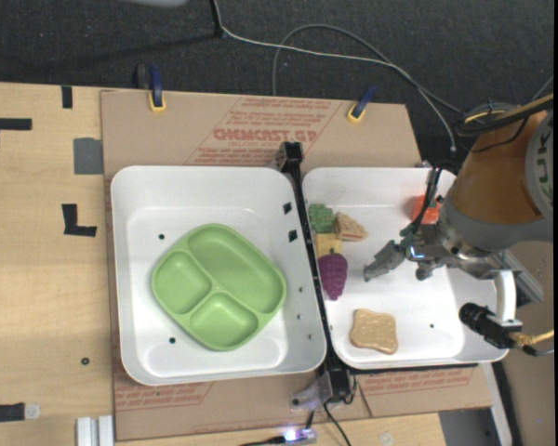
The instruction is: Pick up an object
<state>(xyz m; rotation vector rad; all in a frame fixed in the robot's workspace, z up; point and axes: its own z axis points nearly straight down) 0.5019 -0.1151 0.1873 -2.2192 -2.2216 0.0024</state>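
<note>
Gripper (383,265) over right bin (446,347), finger state unclear, nothing visibly held, orange object (426,210) half hidden behind arm (498,189)

two white bins (130,249) sit side by side on a cardboard sheet (260,128), which two clamps (154,89) hold at its 12 o'clock edge. a black cable (353,49) loops across the dark floor beyond, toward 1 o'clock.
</note>
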